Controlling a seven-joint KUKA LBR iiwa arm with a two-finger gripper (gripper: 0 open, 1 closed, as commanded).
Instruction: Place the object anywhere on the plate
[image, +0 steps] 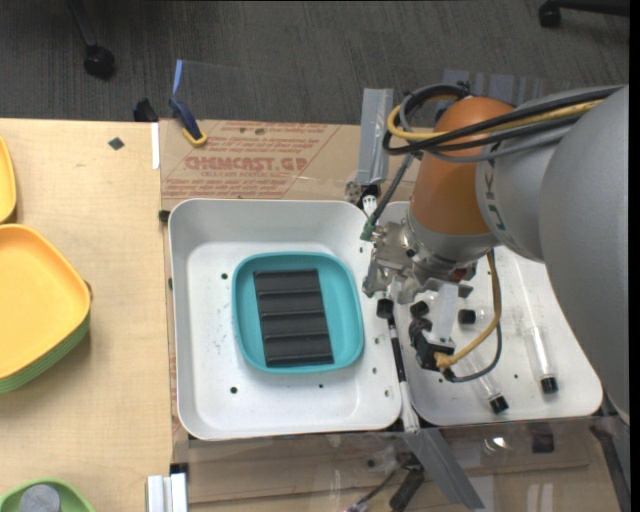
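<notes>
A: Two white bins are sitting side by side on the bench. In the left bin (195, 330), a teal plate (345, 325) is lying near the middle, and a black ridged block (293, 317) is resting flat on it, filling most of the plate's centre.

B: So the block is already sitting on the plate?

A: Yes, it is lying within the plate's rim, running lengthwise from 12 o'clock to 6 o'clock.

B: Where is the arm hanging?

A: The arm (455, 190) is reaching in from 3 o'clock, its orange band standing over the wall shared by the two bins. The gripper (415, 300) is hanging below that band, just at 3 o'clock of the plate and over the left edge of the right bin (565, 340).

B: Is it gripping anything?

A: I cannot tell; from above, the wrist and cables are covering it.

B: Anything else lying in the right bin?

A: A few clear tubes with dark caps (540, 355) are lying toward 4 o'clock of the gripper. A yellow cable (480, 345) is looping down beside them.

B: And outside the bins?

A: Yellow dishes (35, 300) are stacking up at 9 o'clock on the wooden table (100, 430), and a flat cardboard sheet (250, 160) is lying at 12 o'clock of the left bin.
</notes>
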